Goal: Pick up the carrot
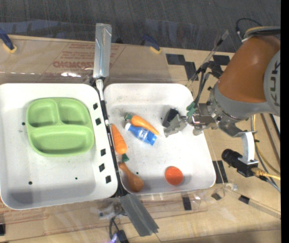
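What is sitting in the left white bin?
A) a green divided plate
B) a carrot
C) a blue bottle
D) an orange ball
A: the green divided plate lies in the left bin, while the carrots, bottle and ball are all in the right bin.

Soft, even light from above. The white bins (12, 186) look bright, with pale shadows inside. The picture is a bit grainy; far edges maybe blurry.
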{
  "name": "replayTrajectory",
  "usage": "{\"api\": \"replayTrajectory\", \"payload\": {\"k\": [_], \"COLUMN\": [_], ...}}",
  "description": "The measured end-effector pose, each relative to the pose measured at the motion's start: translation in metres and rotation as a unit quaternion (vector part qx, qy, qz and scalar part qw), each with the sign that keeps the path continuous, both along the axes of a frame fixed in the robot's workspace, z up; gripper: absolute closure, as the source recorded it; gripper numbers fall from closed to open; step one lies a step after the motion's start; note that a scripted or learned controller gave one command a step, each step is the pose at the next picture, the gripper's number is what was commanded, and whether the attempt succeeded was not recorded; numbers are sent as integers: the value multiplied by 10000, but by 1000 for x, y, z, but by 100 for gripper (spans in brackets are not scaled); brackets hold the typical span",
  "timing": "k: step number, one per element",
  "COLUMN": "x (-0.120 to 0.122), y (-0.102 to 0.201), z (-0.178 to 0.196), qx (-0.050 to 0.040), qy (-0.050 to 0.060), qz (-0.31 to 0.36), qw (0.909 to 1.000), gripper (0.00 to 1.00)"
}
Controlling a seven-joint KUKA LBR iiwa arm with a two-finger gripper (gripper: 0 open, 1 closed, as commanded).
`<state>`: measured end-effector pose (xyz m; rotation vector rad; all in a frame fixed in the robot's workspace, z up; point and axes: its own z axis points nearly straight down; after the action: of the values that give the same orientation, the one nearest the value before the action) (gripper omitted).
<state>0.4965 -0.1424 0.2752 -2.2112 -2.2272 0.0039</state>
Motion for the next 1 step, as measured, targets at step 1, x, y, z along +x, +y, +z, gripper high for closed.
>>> {"api": "replayTrajectory", "payload": {"k": [1], "x": [50], "y": [26], "z": [-79], "qx": [8], "qy": [6], "qz": [1538], "qw": [9881], "gripper": [0]}}
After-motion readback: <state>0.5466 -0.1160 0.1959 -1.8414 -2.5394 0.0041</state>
